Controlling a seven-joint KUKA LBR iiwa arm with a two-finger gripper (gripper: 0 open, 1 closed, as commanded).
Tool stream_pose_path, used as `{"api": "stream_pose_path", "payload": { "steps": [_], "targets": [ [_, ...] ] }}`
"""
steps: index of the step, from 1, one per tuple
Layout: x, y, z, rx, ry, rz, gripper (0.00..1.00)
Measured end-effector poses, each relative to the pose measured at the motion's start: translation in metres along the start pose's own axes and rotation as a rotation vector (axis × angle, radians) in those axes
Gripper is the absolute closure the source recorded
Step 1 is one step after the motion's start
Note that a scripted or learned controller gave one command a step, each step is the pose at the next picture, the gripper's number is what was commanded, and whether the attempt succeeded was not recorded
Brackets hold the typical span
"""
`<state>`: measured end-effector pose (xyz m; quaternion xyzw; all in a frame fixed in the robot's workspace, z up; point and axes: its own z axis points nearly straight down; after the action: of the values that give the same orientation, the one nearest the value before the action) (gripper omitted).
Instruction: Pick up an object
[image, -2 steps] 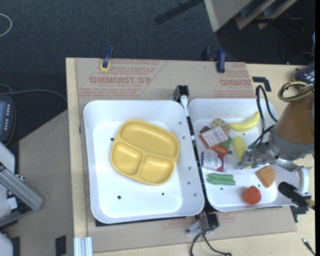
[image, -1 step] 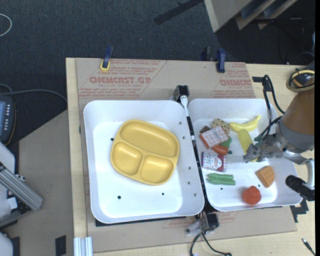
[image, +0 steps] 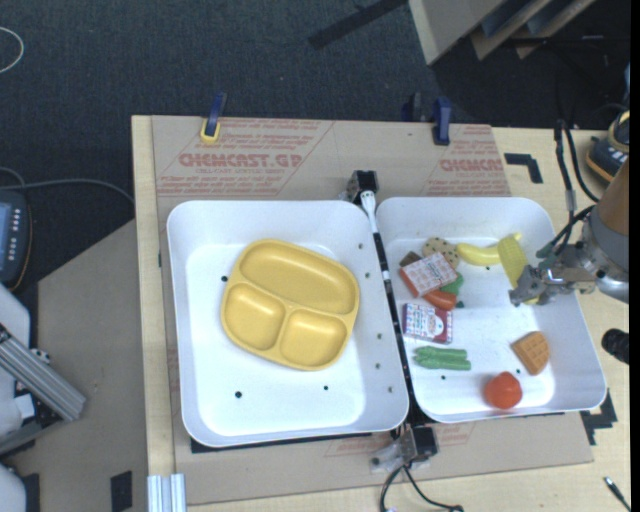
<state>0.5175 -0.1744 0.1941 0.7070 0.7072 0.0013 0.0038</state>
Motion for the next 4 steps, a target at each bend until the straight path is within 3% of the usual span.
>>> {"api": "stream_pose_path", "payload": {
  "steps": [1,2,4],
  "targets": [
    [0.000,0.001,-0.033,0.001,0.001,-0.001,1.00],
    [0.052,0.004,-0.042,0.006,0.005,-0.006,1.00],
    [0.151,-0.019,-0.042,0.010,0.006,-0.005,1.00]
  ]
}}
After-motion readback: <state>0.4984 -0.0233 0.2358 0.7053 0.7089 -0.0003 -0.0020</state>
